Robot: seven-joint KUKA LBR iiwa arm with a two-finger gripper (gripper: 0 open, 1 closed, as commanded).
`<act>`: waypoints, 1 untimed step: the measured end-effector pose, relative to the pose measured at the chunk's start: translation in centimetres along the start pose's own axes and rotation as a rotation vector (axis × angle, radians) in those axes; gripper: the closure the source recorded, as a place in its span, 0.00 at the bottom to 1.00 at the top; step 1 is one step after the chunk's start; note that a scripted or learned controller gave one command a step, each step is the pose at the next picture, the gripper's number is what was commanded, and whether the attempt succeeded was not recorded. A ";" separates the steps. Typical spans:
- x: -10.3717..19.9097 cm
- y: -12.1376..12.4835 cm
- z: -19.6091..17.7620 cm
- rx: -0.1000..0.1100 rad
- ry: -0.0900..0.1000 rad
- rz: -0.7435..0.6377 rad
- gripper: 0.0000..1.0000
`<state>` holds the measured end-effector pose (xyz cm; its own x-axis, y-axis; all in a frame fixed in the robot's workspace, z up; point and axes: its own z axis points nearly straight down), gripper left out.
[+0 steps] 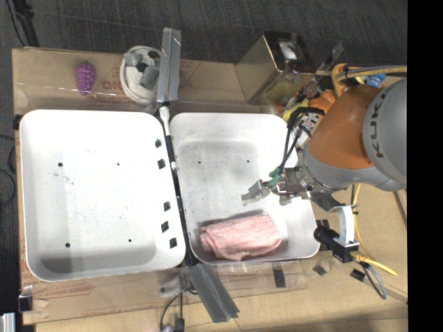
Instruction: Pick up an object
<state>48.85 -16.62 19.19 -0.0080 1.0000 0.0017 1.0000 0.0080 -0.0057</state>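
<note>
You've got a folded pink cloth (241,236) in the right bin (208,140); gripper (253,194) hovers above it, jaws' state unclear. Arm (360,140) reads "KU".

Two bins sit side by side on the bench (104,292): the left bin (41,185) and the right bin (208,137), their inner edges touching along a divider rail (169,185). A folded cloth (241,236) lies in the right bin against its near edge, and the gripper (257,192) hangs above that bin just behind the cloth, with the arm (346,144) over the bin's right edge. Behind the left bin, on the bench's far edge, a small berry-shaped object (85,76) lies left of a roll (140,73).
</note>
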 end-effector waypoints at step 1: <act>-4.4 -1.0 9.9 -0.007 -0.002 -0.063 0.00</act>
<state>47.82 -21.00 9.31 -0.0713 0.9975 0.0003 0.9975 0.0713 0.0019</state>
